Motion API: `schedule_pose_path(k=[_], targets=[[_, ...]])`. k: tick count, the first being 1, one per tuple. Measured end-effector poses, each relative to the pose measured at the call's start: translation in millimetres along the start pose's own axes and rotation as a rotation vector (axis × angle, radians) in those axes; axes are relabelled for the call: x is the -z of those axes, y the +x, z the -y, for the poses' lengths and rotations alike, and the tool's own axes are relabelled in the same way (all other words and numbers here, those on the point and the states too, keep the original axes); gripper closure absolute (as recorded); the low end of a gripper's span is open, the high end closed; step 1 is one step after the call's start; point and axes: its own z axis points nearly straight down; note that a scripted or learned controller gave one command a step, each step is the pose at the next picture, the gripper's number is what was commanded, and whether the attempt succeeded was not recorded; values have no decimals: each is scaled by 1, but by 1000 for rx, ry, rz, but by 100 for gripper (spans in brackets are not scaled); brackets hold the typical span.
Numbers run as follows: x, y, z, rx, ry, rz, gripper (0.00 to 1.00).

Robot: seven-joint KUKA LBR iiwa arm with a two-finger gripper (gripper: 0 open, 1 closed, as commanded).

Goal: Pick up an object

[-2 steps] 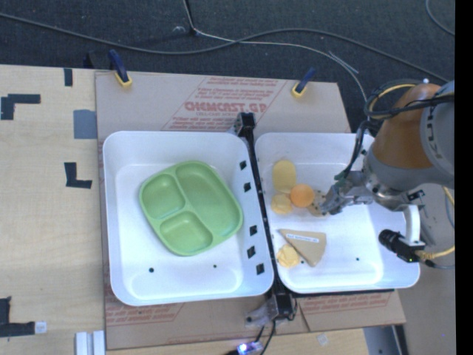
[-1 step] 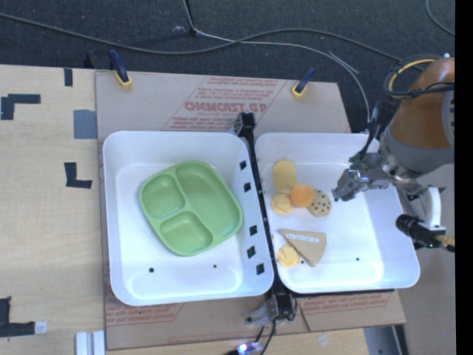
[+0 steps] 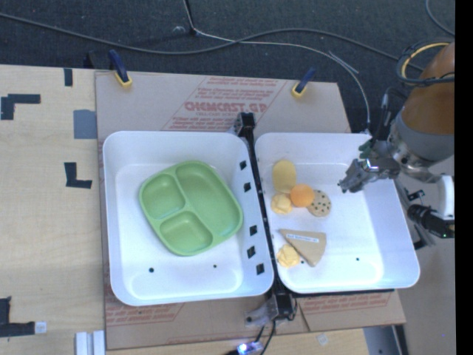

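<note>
A: Grey gripper (image 3: 353, 181) is hovering over right bin (image 3: 384, 242), fingers apart, gripping nothing. Food is sitting left of it.
B: Orange ball (image 3: 301, 196) is touching cookie (image 3: 319, 204); fingers risk nudging both, or ball rolling off.

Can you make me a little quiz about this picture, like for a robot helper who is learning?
1. True or false: the green plate lies in the left bin.
2. Which sits closest to the orange ball? A) the cookie B) the yellow clamp C) the green plate
3. Fill in: the gripper is above the ____ bin.

Key: 1 true; 2 A; 3 right.
</note>
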Motion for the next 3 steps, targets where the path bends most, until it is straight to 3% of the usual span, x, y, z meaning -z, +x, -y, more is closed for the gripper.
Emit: schedule_pose_path(k=[2,3], targets=[[-22,113,-11,4,5,-1,100],[-12,165,-11,6,4,-2,100]])
